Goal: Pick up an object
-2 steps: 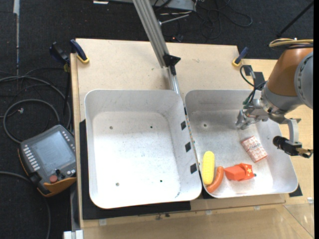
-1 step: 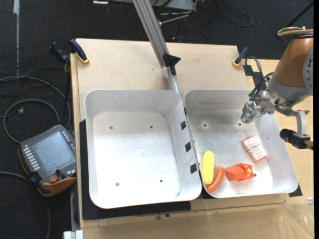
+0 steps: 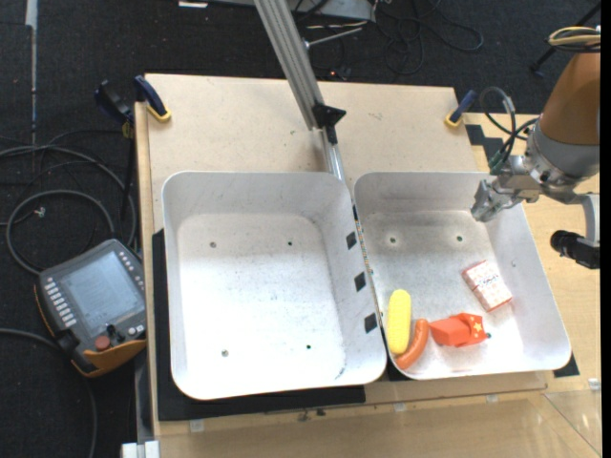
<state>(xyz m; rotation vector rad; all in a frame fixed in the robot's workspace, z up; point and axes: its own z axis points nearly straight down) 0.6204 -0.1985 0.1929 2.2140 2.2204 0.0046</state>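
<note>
A pale wooden tabletop stands on a dark carpeted floor strewn with black cables, a grey teach pendant lying at its left and a slanted metal pole crossing its far edge.

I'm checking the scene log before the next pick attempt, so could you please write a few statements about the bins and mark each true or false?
1. The yellow object lies in the right bin. True.
2. The gripper holds the orange block. False: the block lies on the bin floor, apart from it.
3. The small pink-and-white box sits in the left bin. False: it is in the right bin.
4. The teach pendant lies left of the bench. True.
</note>
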